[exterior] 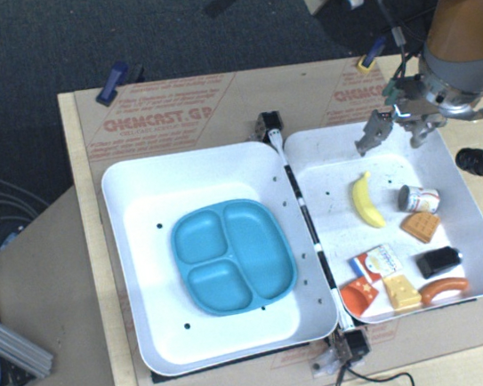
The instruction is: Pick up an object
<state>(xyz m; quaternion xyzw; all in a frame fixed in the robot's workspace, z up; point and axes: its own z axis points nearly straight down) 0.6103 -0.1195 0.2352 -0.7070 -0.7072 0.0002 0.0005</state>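
Arm w/ gripper (pixel 399 131) at upper right of frame, over top edge of right bin (pixel 325 152).
We see fingers spread, nothing btwn them; banana (pixel 366 200) just below, can (pixel 419 199) & cracker (pixel 421 225) right of it, more items lower right. Blue tray (pixel 233 256) in left bin (pixel 137 248).

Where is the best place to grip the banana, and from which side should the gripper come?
Probably across its middle, from above. The banana lies flat in the right bin, long and slightly curved, with bare floor on both long sides, so the gripper fingers can close across its narrow width.
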